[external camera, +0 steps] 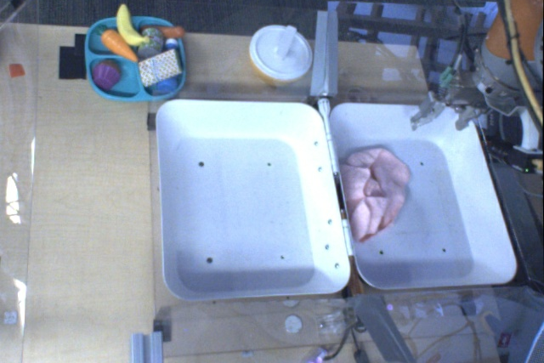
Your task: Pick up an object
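A crumpled pink cloth (376, 190) lies in the right bin (459, 259), against its left wall. My gripper (444, 114) hangs over the bin's far right corner, well apart from the cloth, up and to the right of it. Its two fingers (422, 116) are spread apart with nothing between them. The arm's orange band shows at the frame's right edge.
The left bin (246, 268) sits beside the right one. Behind it on the bench stand a blue divided tray (93, 64) of toy food and a white lidded cup (280, 53). A metal frame and cables crowd the far right.
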Motion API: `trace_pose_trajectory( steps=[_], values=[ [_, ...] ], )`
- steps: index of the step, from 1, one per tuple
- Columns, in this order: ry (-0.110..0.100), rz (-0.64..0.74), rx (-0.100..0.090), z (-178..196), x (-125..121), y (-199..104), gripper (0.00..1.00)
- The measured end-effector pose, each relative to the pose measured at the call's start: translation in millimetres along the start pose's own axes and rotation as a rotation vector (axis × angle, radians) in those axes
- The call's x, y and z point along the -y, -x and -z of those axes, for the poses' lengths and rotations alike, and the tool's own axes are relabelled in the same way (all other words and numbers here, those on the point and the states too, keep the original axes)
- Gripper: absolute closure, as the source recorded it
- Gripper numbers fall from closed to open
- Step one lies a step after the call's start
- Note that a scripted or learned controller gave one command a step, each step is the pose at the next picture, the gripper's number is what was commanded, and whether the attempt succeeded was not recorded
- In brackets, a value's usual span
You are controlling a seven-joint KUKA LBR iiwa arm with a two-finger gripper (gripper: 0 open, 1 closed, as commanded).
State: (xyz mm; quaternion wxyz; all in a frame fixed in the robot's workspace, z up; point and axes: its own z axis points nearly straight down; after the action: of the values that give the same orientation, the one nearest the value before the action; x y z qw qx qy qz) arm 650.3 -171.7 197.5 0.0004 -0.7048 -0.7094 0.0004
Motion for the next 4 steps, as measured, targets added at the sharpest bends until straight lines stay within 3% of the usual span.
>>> trace_pose_trajectory(
  steps=[1,2,3,4],
  values=[
    [0.000,0.000,0.000,0,0,0,0.00],
    [0.004,-0.104,0.000,-105,51,-57,0.00],
    [0.010,-0.158,0.002,-111,29,8,0.00],
    [0.010,0.181,0.002,-110,12,-9,0.00]
  ],
)
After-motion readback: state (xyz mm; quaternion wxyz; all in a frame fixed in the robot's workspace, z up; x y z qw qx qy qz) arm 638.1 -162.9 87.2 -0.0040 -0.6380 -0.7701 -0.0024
